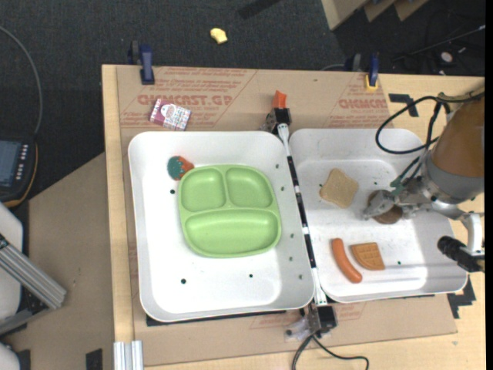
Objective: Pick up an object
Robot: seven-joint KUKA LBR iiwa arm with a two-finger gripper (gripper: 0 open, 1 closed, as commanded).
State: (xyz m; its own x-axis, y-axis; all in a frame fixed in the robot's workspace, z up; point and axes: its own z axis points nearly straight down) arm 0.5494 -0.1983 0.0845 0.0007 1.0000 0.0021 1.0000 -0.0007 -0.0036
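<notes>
In the right bin [400,149] lie a tan bread slice [338,188], an orange sausage [347,260] and a small brown waffle piece [368,255]. A dark brown round piece [387,215] sits near the bin's middle. My gripper [378,204] reaches in from the right and hangs low right over that brown piece, partly covering it. The grey arm with its orange band [464,149] fills the right side of the bin.
The left bin [154,206] holds a green divided plate [228,210] and a small red and green toy [180,166] at its upper left. A pink packet [170,114] lies on the cardboard behind the bins. Black cables [400,122] loop over the right bin's far edge.
</notes>
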